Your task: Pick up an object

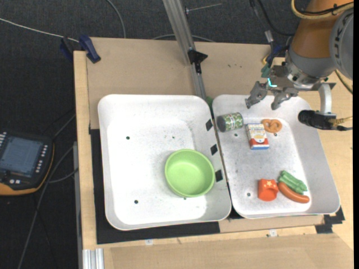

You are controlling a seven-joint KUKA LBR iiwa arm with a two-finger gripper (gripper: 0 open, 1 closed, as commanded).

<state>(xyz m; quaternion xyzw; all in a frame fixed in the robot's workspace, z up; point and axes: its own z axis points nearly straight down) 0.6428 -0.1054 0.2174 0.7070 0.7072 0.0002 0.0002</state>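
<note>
My gripper hangs over the far edge of the right bin, fingers spread open with nothing between them. Just below it lie a small green-and-silver can on its side, a brown pretzel and a small red-and-white carton. At the near right of the same bin are an orange toy piece, a green pepper-like toy and an orange sausage-like toy. A lime green bowl sits in the left bin.
A metal pole slants over the bench behind the bins. A handheld pendant lies off the bench at the left. Blue clamps grip the bench's far left corner.
</note>
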